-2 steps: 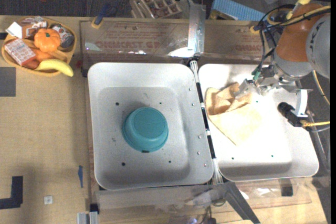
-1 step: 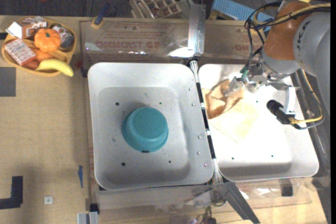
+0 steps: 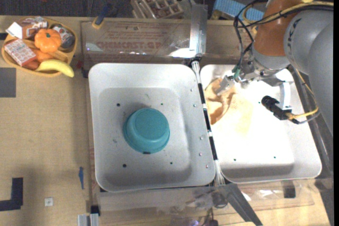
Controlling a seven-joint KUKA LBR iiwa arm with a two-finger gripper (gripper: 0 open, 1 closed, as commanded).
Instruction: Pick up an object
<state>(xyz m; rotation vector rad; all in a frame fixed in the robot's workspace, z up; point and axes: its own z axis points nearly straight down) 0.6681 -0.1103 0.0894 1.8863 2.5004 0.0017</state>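
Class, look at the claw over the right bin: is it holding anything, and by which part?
It cannot be told: the claw sits at the tan object in the right bin, but any hold is unclear.

Bright, even light; slight softness.

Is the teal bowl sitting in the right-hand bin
No, the teal bowl lies upside down in the left bin, while the claw is over the right bin.

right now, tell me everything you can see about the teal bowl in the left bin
The teal bowl is round and lies upside down, its flat base facing up and a wider rim below. It looks like smooth matte plastic, plain, with no markings visible. It sits alone near the middle of the left bin, resting on the bin's white floor and clear of its walls. Nothing else touches it; the gripper is over the right bin.
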